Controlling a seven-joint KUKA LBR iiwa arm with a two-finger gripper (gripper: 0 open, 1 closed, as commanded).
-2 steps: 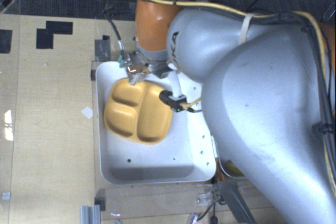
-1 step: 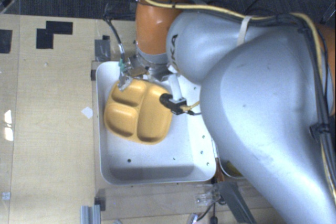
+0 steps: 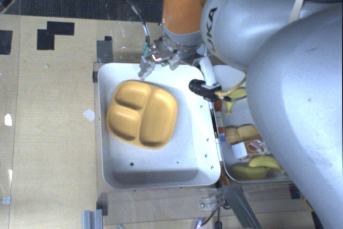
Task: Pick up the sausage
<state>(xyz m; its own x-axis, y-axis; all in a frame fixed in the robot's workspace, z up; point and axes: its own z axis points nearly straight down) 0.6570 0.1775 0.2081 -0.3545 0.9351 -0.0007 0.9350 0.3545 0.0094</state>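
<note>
Grey and bulky, our arm (image 3: 278, 88) fills the three o'clock side closest to the lens, its smooth rounded casing covering much of the right bin (image 3: 236, 171). What we see there: a yellow banana-like piece (image 3: 257, 166), a tan bread-like lump (image 3: 241, 131), a red-and-white packet (image 3: 252, 147); we judge the sausage lies somewhere in that bin, but we cannot pick it out. Our pincer (image 3: 153, 64) hangs at twelve o'clock over the left bin's (image 3: 155, 177) far rim, its state beyond telling, well apart from that clutter. Below it sits a glossy, lobed yellow moulded piece (image 3: 142, 114) on the bin's matte white floor.
</note>
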